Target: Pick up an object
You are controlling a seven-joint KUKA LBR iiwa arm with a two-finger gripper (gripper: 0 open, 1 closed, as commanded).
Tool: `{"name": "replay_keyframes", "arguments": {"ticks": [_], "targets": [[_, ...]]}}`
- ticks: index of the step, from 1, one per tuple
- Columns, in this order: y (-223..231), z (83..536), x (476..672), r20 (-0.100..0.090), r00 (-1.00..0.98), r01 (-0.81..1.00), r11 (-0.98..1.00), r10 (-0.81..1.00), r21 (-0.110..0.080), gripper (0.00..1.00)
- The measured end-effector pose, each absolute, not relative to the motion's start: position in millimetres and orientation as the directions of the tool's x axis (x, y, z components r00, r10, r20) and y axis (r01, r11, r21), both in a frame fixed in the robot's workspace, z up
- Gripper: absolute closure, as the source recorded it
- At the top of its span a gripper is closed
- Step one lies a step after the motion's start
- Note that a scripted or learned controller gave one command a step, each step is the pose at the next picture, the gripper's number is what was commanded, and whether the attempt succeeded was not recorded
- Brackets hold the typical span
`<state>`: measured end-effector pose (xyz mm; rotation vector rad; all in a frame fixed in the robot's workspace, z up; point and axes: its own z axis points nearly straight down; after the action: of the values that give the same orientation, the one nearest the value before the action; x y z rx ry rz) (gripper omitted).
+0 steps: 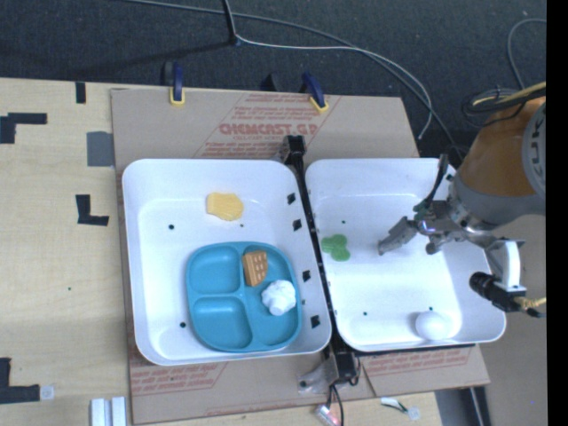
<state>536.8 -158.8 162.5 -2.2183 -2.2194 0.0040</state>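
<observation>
My gripper (390, 241) reaches in from the right and hangs over the middle of the right bin (373, 177), its dark fingers pointing left and down toward the bin floor. Whether it is open or closed, I cannot tell; nothing is visible held in it. My arm (497, 162), grey with an orange band, enters above the right bin's far right rim.

Right bin: a small green piece (335, 248) lies on the floor near the left wall, just left of my gripper and apart from it. A white ball (434, 325) sits near the front right corner, well apart from the gripper.

Left bin (151, 180): a yellow piece (225, 206) lies on the floor toward the back. In front of it rests a blue divided tray (213, 313) with three compartments. A brown waffle-like piece (255, 267) stands along the divider between the two upper compartments; a white crumpled lump (279, 297) lies at the tray's right side, just below the brown piece.

Both bins stand side by side on a cardboard sheet (257, 118), held at its far edge by two clamps (177, 85).
</observation>
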Motion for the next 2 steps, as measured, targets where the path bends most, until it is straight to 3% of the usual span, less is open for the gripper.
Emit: {"name": "replay_keyframes", "arguments": {"ticks": [2], "targets": [[-159, 84, 538.4, 0.0, -0.001, 1.0, 0.001, 1.0, -0.001, 0.0]]}}
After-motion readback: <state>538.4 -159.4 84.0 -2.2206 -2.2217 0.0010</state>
